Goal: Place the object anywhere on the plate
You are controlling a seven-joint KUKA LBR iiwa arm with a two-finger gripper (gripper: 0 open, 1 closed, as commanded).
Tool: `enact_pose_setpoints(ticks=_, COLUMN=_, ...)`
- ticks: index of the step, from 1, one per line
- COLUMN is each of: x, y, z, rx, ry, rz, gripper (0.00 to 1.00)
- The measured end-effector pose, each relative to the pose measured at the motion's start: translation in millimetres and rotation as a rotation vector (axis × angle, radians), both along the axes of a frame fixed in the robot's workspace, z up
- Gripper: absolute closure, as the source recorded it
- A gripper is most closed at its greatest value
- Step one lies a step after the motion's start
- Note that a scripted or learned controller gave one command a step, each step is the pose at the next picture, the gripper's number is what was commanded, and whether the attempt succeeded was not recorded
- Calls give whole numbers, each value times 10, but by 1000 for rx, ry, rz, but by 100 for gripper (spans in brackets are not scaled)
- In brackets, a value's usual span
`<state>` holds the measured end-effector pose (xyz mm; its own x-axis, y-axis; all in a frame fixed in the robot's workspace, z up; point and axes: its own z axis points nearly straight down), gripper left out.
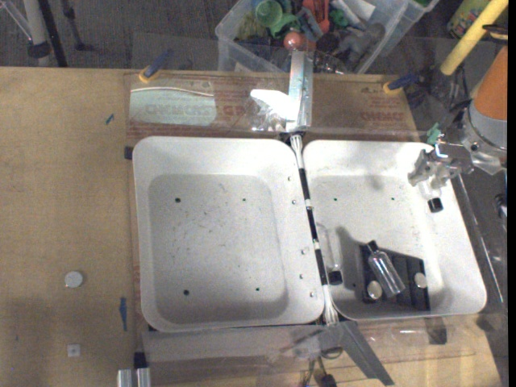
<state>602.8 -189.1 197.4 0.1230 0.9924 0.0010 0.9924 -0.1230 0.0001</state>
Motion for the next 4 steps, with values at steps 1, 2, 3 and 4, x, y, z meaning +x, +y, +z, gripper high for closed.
enact_pose_setpoints(ticks=1, x=125, y=718, z=-663, rx=1, ry=7, rz=-584, gripper=100)
enact_pose_setpoints(ticks=2, x=-572, y=1390, z=-135, rx=0, ry=8, rz=-842, gripper=100)
enact_pose_setpoints(ticks=3, x=-910, y=1942, z=-136, rx=-1, ry=6, rz=-718, gripper=100)
enact_pose_setpoints(ticks=4, x=-1240, y=2706, z=-137, rx=-1, ry=7, rz=-946, gripper=100)
